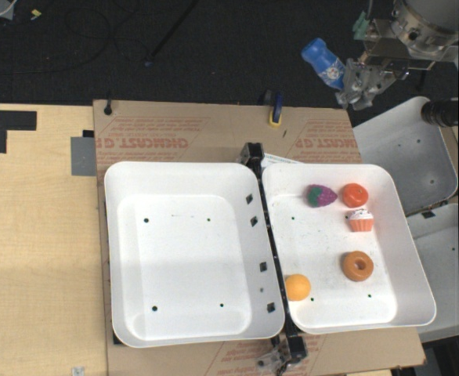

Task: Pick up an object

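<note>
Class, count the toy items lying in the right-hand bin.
5: purple berry, orange tomato, cupcake, doughnut, orange ball by the divider.

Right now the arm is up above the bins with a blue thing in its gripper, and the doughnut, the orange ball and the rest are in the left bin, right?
Not quite. The camera view shows the doughnut, orange ball and other items lying in the right bin, not the left. The rest stands: the gripper is above the bins holding the blue thing.

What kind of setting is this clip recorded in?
Most likely a robotics lab bench set up for picking trials. Two shallow white bins sit side by side on a cardboard sheet, the right one holding small toy foods such as a doughnut, and the gripper holds a blue object above them.
</note>
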`<state>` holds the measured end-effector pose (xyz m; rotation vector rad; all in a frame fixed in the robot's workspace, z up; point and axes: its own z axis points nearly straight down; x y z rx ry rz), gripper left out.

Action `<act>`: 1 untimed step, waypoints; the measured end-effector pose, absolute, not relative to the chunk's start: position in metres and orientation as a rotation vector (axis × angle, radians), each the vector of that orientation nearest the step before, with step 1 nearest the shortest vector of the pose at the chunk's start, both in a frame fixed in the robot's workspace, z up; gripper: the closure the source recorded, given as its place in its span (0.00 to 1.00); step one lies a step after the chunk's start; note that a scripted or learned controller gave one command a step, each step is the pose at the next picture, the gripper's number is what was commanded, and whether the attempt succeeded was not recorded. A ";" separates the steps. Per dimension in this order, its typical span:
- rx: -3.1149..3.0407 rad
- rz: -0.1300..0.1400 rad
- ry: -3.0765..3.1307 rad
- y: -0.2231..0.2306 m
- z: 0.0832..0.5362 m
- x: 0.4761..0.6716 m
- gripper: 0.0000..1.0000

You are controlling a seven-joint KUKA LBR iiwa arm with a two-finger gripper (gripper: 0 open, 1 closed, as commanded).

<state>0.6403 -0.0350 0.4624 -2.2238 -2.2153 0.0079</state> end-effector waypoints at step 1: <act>-2.223 0.008 -2.216 -0.076 0.454 0.644 1.00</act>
